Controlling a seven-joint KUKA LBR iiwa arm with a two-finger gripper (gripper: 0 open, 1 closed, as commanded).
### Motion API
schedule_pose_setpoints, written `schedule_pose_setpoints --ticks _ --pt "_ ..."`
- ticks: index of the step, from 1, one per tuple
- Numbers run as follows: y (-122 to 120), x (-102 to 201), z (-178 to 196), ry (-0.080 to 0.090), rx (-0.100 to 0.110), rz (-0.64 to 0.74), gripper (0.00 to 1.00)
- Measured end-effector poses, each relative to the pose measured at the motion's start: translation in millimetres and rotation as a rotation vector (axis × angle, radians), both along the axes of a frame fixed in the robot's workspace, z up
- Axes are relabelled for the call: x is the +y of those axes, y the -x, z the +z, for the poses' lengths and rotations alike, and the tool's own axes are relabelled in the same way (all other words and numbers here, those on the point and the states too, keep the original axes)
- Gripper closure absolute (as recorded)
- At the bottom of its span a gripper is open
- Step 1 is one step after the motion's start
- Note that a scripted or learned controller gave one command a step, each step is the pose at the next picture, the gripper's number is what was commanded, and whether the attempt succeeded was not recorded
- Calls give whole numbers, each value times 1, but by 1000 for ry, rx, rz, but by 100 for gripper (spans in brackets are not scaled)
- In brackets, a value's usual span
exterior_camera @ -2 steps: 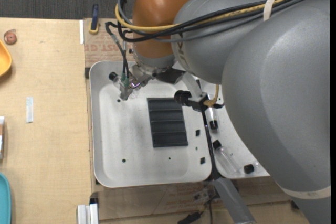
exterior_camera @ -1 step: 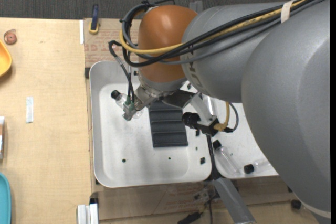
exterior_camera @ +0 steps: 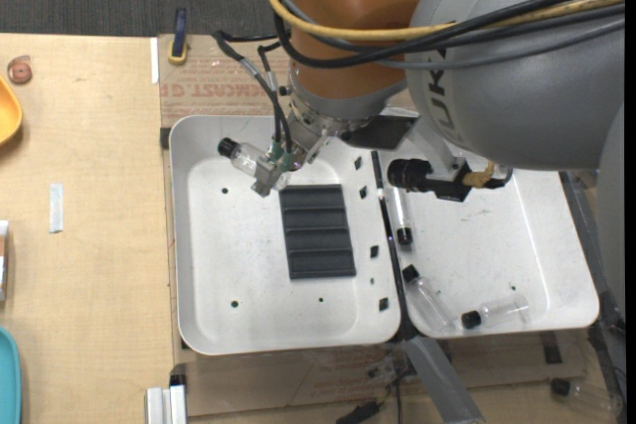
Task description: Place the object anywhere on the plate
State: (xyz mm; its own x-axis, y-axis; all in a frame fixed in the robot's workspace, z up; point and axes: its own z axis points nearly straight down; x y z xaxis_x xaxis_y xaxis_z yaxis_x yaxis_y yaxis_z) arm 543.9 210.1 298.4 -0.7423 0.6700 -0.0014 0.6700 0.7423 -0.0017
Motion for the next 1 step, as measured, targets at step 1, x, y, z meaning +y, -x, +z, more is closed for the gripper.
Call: schedule_pose_setpoints --ticks 1 --pt "-28 3 -15 -1 0 488 100"
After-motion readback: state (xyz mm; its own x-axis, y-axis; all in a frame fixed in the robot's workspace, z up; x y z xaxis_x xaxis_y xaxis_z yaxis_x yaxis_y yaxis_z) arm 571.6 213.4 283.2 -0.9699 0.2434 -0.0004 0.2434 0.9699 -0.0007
